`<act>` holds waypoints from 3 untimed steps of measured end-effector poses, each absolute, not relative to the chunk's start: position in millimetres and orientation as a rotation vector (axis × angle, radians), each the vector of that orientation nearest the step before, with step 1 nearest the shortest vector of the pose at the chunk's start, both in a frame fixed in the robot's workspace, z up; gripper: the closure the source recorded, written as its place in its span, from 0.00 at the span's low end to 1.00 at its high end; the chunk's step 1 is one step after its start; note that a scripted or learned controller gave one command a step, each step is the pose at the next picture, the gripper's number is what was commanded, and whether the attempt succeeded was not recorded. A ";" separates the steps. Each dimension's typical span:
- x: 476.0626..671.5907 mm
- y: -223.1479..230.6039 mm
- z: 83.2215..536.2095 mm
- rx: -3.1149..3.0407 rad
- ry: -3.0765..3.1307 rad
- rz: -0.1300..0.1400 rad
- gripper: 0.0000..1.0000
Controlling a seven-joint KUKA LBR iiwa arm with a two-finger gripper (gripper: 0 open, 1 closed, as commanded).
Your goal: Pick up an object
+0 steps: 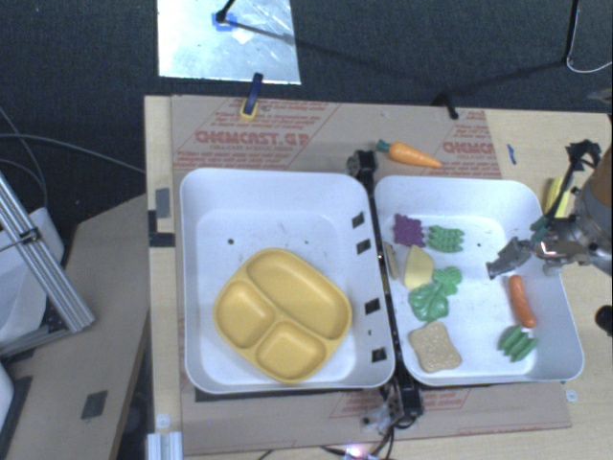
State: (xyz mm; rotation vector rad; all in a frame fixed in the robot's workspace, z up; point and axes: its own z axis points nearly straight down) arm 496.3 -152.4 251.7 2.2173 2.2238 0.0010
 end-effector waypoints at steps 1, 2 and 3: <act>577.9 -69.7 180.6 2.206 2.237 0.006 0.00; 497.7 -84.7 82.7 2.233 2.226 -0.013 0.00; 511.0 -126.5 84.5 2.221 2.217 0.001 0.00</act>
